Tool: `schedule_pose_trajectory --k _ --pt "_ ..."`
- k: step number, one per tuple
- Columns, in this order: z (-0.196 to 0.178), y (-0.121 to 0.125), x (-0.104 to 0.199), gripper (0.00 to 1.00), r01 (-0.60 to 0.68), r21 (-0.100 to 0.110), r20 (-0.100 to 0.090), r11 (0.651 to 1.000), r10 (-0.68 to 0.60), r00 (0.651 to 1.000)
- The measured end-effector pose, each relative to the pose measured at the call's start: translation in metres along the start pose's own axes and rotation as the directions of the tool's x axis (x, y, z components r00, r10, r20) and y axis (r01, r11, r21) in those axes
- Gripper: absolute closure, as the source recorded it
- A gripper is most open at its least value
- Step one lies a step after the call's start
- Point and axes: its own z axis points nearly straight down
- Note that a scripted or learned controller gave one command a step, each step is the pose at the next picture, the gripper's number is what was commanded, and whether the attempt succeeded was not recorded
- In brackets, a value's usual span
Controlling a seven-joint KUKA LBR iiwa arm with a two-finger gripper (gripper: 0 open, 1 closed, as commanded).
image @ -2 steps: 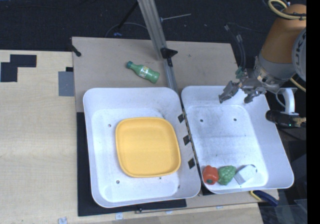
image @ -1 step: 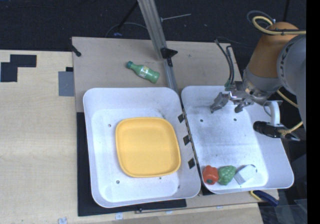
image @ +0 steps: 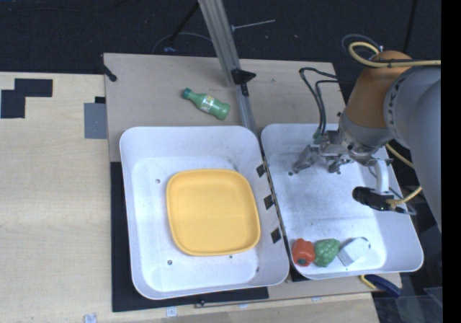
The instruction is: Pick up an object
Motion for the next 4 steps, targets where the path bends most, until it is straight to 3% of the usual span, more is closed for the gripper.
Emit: schedule_pose_trajectory --k 1,3,4 --pt "-0.013 0.001 -0.001 1.00 -0.001 -0.004 0.001 1.000 0.001 1.000" --pt "-0.121 0.000 0.006 1.00 -0.002 -0.008 0.001 1.000 0.002 1.000" --pt "-0.126 0.000 0.006 1.00 -0.001 -0.004 0.001 1.000 0.001 1.000"
